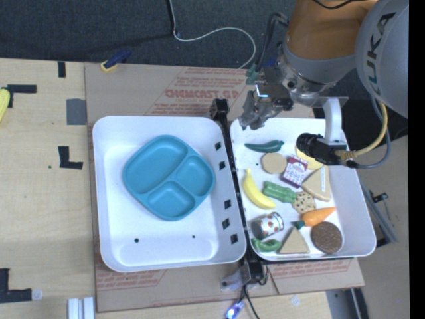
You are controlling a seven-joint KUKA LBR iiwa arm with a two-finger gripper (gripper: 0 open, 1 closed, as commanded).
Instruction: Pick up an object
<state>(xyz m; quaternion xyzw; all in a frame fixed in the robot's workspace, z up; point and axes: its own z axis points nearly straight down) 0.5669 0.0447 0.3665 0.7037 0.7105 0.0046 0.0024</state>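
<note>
camera view — green pepper point(264, 145) just below jaws

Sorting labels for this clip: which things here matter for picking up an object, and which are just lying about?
Job: gripper; right bin with banana, green pepper, carrot, cracker, brown disc.
Lying about: left bin, blue tray, white cable.

Bins: I count two white bins point(106, 178), side by side.
Plates: I see one blue plate point(169, 177).
Bananas: one banana point(255, 190).
Carrots: one carrot point(317, 216).
Cans: one small can point(267, 226).
Green peppers: one point(264, 145).
</note>
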